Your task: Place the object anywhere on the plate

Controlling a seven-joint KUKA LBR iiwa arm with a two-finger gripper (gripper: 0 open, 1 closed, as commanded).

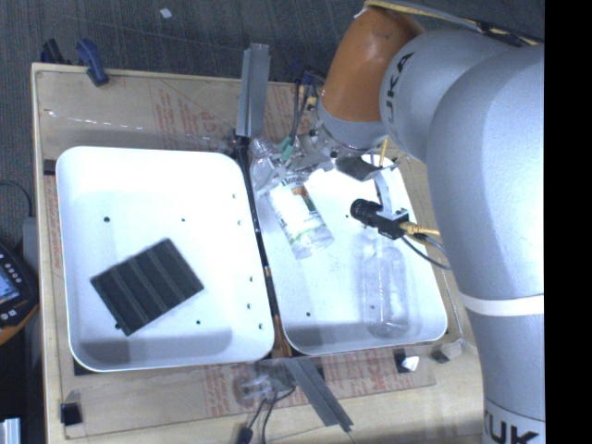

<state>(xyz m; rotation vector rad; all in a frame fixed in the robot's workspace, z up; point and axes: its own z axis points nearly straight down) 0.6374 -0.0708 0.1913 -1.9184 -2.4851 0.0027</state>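
Note:
A dark grey ribbed plate (148, 285) lies flat in the left bin (92, 169), toward its front left. A clear plastic bottle with a label (298, 217) lies tilted in the right bin (421, 326), near its back left corner. My gripper (275, 163) hangs over that corner, right at the bottle's upper end. Whether it touches the bottle is unclear, as the wrist and cables hide the contact. A second clear bottle (384, 287) lies in the right bin's front right part, apart from the gripper.
The divider between the two bins (261, 266) runs just left of the labelled bottle. A small black camera part with a cable (375, 215) juts from the wrist above the right bin. The large grey arm (481, 155) covers the right side.

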